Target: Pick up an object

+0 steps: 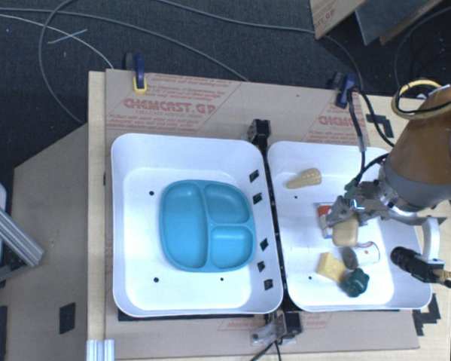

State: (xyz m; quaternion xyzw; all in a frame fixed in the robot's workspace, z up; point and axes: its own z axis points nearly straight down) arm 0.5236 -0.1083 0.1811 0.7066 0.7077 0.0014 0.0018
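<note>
Pincer [342,220] hangs low over the middle of the right bin [299,289], at the end of the arm [422,160] that comes in from the right. Its tip sits right above a pale tan lump [345,233], and from this slanted view I cannot tell whether it is apart, together or clamped on anything; the wrist hardware hides that. Nothing can be seen held.

Loose things in the right bin are the candidates for the pick. A cream, corn-like piece [305,178] lies near the bin's far wall, well apart from the tip. A small red thing [324,211] shows just to the left of the tip. The tan lump lies directly under it. Nearer the front wall are a yellow wedge [328,267], a dark grey piece [350,257], a white cylinder [369,253] and a teal toy [354,281], all close together.

The left bin [136,164] holds a blue divided plate [206,225], lying flat in its middle. Both bins rest on the tabletop [177,90].

As for progress, my reading is that the reach is made and the arm is at the grasp point over the tan lump, yet no lift is evident: every object seems to lie on the bin floor. Left to do, by that reading, are securing a grip and raising the object clear of the bin
</note>
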